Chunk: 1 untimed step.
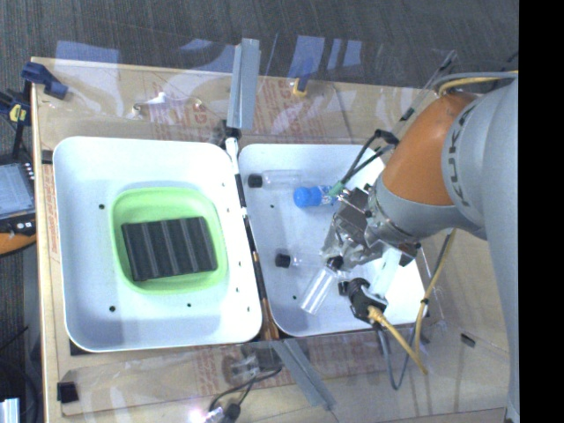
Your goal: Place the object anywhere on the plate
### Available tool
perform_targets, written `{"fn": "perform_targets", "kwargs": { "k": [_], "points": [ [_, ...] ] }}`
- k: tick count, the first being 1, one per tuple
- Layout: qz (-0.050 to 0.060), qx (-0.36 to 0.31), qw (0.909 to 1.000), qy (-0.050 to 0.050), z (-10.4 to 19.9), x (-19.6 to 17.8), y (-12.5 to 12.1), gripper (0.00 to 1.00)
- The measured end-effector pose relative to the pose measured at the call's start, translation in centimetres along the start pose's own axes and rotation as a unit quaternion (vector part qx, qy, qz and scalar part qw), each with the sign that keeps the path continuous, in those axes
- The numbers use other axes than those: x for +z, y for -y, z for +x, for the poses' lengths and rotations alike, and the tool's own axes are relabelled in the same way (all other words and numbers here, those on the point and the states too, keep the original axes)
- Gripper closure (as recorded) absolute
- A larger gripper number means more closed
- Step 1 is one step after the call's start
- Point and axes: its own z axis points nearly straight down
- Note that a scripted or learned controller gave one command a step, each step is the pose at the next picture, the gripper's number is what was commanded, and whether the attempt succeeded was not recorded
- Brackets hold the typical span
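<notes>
A green plate (130,205) with rounded corners lies in the left bin (79,174), and a black ridged block (167,247) rests on its middle. In the right bin (269,302) lie several clear plastic tubes: one with a blue cap (306,197), one with a black cap (256,181) near the back left corner, one with a black cap (282,259) by the middle, and one uncapped (315,291) toward the front. My gripper (338,256) hangs low over the right bin, just above and right of the uncapped tube. Nothing shows between its tips.
The grey arm with its orange band (423,161) covers the right bin's right side. A yellow cable (397,335) trails off the front right. A metal rail (242,82) stands behind the gap between the bins. Devices sit at the bench's left edge (13,196).
</notes>
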Motion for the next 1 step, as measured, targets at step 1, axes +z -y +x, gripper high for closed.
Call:
{"fn": "perform_targets", "kwargs": {
  "k": [1],
  "points": [
    [0.0, 0.0, 1.0, 0.0, 0.0, -0.01, 0.0, 0.0]
  ]
}}
